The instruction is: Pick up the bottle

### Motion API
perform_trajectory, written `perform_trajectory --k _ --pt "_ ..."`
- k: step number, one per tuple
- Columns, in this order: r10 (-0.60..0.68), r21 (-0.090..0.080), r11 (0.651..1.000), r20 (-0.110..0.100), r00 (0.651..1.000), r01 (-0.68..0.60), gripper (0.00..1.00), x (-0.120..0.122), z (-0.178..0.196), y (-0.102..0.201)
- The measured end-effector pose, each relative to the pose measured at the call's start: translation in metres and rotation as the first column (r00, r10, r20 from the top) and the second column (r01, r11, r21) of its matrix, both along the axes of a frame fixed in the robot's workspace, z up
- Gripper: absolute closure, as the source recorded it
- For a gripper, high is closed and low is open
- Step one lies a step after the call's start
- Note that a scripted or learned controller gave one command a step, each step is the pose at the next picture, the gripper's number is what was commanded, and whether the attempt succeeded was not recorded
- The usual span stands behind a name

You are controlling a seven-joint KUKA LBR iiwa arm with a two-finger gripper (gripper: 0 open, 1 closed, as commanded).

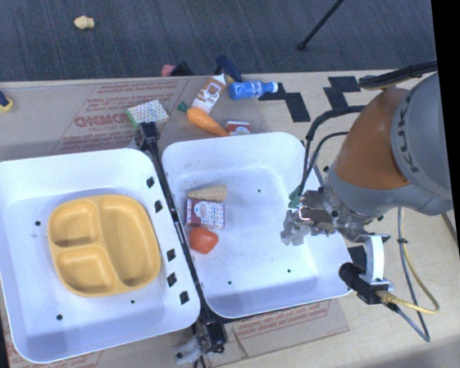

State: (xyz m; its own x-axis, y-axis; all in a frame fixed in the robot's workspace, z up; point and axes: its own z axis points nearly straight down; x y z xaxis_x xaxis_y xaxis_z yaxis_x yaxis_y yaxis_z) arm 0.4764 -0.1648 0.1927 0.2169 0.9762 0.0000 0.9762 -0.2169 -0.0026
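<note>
A small blue bottle (251, 90) lies on its side on the cardboard behind the right bin (259, 295), outside both bins. Next to it, on its left, lies a white bottle with an orange label (208, 95), also outside the bins. My gripper (299, 225) hangs low over the right side of the right bin, close to its right wall and well in front of both bottles. Nothing shows in the gripper. The grey arm with its orange band (371, 155) reaches in from the right.
The right bin holds a small red-and-white carton (205, 213), a tan wafer (206, 194) and a red tomato-like piece (204, 240), all at its left. A yellow divided plate (103, 243) lies in the left bin (23, 326). An orange carrot (206, 122) and a checkered packet (148, 112) lie behind the bins.
</note>
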Motion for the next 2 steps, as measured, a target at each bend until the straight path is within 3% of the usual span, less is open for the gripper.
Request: perform_trajectory --k 1,2 --pt "-0.217 -0.001 0.976 0.000 0.976 0.217 1.00 0.000 0.008 0.010" --pt "-0.178 0.001 0.984 0.000 0.984 0.178 1.00 0.000 0.032 0.074"
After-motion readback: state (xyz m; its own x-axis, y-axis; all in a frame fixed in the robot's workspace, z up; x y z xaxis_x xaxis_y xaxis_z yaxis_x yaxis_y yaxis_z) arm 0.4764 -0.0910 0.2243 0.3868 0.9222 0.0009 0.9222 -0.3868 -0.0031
